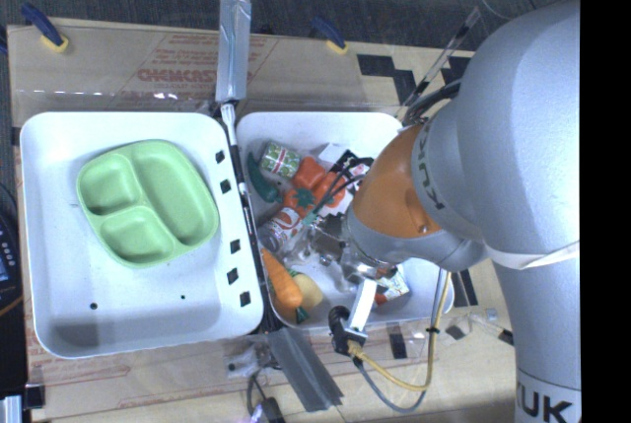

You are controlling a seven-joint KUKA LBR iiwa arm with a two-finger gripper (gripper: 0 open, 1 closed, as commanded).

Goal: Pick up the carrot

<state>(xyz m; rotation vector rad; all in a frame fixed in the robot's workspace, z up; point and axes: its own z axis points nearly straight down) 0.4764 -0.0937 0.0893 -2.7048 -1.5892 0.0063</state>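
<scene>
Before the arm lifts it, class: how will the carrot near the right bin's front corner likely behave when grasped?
The carrot looks like rigid moulded plastic, so probably stiff and light. Its tapered, rounded shape may slip or roll from a pinch. It lies against the right bin wall, likely crowding a grasp.

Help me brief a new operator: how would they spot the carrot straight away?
Find the right-hand white bin, the one the arm reaches into. Go to its near-left corner, against the divider between the bins. The carrot lies there: a smooth orange taper with a green tip, beside a pale yellowish item, apart from the packets farther back.
</scene>
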